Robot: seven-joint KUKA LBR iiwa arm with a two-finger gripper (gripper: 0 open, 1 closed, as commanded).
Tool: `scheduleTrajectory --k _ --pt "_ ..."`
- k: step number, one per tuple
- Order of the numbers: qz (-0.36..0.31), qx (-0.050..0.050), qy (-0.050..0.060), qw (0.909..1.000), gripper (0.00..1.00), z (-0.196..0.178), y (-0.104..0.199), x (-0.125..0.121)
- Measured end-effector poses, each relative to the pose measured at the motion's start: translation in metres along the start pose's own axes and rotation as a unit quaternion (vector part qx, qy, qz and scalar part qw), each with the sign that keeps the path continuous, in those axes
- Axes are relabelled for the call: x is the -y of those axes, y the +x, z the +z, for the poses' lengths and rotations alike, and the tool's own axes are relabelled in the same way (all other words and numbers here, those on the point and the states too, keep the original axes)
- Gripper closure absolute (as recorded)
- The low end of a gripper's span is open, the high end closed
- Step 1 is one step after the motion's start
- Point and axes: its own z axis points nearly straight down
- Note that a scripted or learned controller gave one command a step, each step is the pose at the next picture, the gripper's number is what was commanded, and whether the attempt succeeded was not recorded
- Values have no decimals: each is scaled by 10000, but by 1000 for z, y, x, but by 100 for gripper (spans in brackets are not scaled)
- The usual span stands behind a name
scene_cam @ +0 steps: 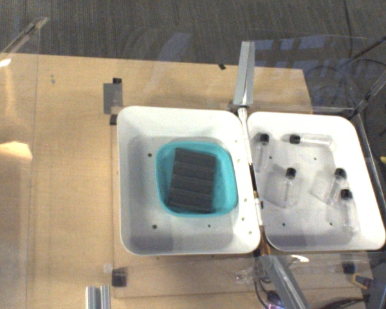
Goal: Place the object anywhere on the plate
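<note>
A teal square plate (226, 172) lies in the left white bin (135, 172). On the plate rests a dark grey ribbed block (192, 179), lying flat and covering most of the plate's middle. In the right white bin (367, 192) lie several clear vials with black caps, one near the back left (262, 148), one near the middle (287, 184), one at the right (343, 201).
Both bins sit side by side on a wooden bench (58, 192). A metal post (244, 76) rises behind the seam between the bins. Small grey brackets (113, 96) stand at the left bin's corners. Cables and clamps (280, 288) lie below the right bin.
</note>
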Motion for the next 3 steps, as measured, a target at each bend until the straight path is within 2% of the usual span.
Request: scheduleTrajectory --k 2,3 --pt "1202 0 -5 9928 0 0 0 0" --pt "1198 3 -4 9928 0 0 0 0"
